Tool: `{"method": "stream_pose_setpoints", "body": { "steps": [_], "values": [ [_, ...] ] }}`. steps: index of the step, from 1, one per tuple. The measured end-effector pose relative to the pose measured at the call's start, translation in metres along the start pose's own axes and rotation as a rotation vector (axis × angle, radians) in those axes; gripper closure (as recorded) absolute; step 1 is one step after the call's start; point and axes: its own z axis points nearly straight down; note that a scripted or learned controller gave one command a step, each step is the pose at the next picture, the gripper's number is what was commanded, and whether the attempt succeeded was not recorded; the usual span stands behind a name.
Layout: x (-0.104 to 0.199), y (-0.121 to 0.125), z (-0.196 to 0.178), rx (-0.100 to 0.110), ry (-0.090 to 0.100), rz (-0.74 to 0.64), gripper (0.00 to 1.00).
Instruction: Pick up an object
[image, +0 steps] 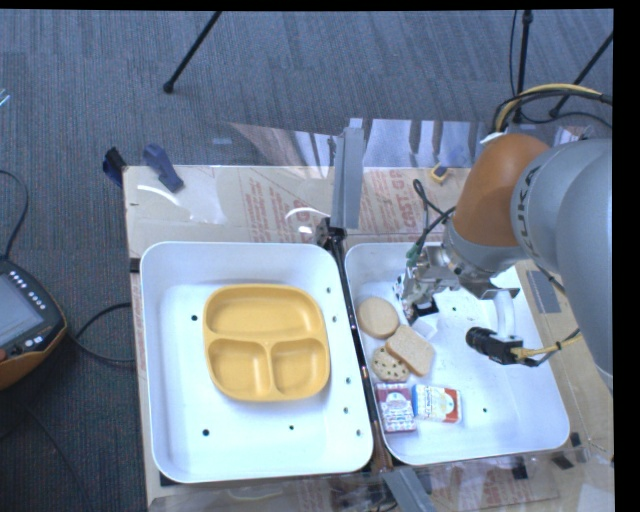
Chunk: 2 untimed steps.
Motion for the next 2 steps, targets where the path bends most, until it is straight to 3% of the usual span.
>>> {"method": "stream_pose_setpoints", "body": {
  "steps": [1, 2],
  "values": [
    [-0.024, -0.113, 0.028, 0.039, 0.01, -0.008, 1.0],
    [-0.003, -0.152, 0.027, 0.039, 0.011, -0.008, 1.0]
  ]
}}
